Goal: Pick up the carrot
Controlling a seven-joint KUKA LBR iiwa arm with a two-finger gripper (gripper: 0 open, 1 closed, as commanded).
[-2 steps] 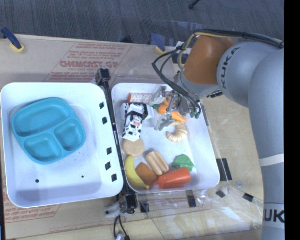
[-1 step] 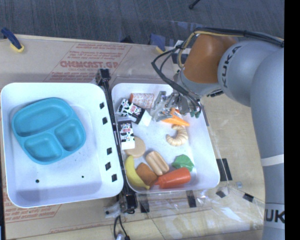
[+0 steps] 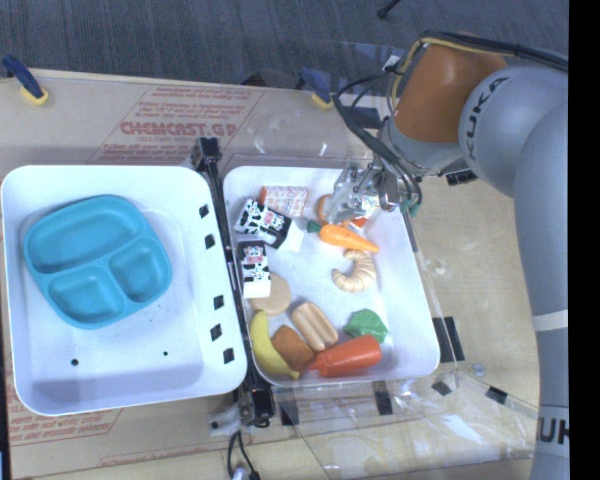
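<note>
A grey arm with an orange band (image 3: 435, 88) is seen reaching in from the right, over the far part of the right-hand shallow white bin (image 3: 420, 298). Its metal two-finger gripper (image 3: 358, 200) is positioned low inside that bin, just above and beside the small orange carrot with a green tip (image 3: 346, 236), which is lying on the bin floor toward the far right. No object is seen between the fingers; whether the gripper is released or clenched cannot be told from the view.

Just in front of the carrot a pale tan croissant (image 3: 355, 273) is lying. Toward the bin's far left, a red-and-white carton (image 3: 284, 200) and two black-and-white printed cartons (image 3: 262, 222) (image 3: 254, 262) are placed. Near the front, a yellow banana (image 3: 265, 348), a brown sausage in a bun (image 3: 314, 325), a green leafy piece (image 3: 366, 322) and a large red-orange pepper-like piece (image 3: 348, 356) are crowded together.

In the left-hand white bin (image 3: 40, 388), a blue plastic tray with three compartments (image 3: 95, 260) is resting. Both bins are carried on a desk (image 3: 480, 408) covered with brown printed paper.
</note>
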